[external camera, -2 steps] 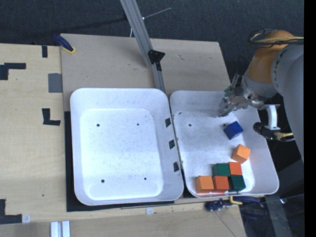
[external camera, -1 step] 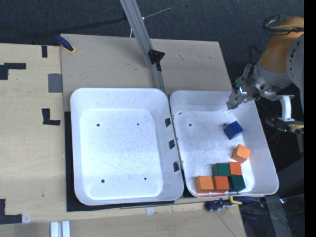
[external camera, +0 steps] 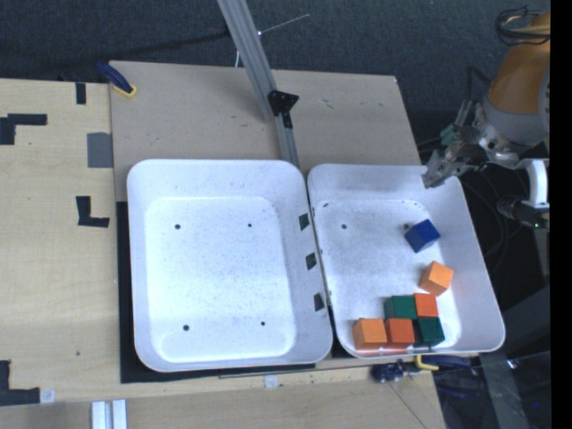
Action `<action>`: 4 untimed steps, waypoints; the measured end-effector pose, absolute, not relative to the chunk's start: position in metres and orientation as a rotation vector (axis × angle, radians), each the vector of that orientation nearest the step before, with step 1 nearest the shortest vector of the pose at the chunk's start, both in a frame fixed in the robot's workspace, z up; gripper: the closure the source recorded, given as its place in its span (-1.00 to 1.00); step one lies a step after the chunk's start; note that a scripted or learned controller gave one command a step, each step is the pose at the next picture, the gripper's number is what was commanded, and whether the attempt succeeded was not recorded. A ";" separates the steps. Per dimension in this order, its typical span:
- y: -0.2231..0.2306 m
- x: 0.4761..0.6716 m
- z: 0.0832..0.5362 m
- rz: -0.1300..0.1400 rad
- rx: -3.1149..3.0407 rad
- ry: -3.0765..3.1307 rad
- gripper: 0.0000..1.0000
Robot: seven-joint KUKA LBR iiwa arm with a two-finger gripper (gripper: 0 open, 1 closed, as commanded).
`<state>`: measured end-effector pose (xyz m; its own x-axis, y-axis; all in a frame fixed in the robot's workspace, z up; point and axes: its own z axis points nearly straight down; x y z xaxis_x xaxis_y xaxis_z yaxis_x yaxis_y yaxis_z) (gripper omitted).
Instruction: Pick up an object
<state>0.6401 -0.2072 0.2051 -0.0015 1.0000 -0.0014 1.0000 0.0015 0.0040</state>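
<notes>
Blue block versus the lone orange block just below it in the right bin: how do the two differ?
The blue block is blue, while the lone orange block is orange. The blue block lies nearer the gripper at the bin's far rim; the orange block lies closer to the cluster of orange and green blocks. Both look like small cubes, sit turned askew, stand apart from other blocks, and rest in the right bin.

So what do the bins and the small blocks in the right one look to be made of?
Bins: probably thin moulded plastic, matt white with fine speckling, rounded corners and raised rims. Blocks, such as the blue block: solid, evenly coloured cubes with crisp edges, painted wood or plastic; the view cannot settle which.
</notes>
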 end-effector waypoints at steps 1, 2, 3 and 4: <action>-0.207 0.637 0.269 0.005 2.214 2.219 1.00; -0.157 0.616 0.271 0.001 2.217 2.228 1.00; -0.096 0.601 0.259 -0.001 2.216 2.231 1.00; -0.039 0.596 0.251 -0.002 2.216 2.232 1.00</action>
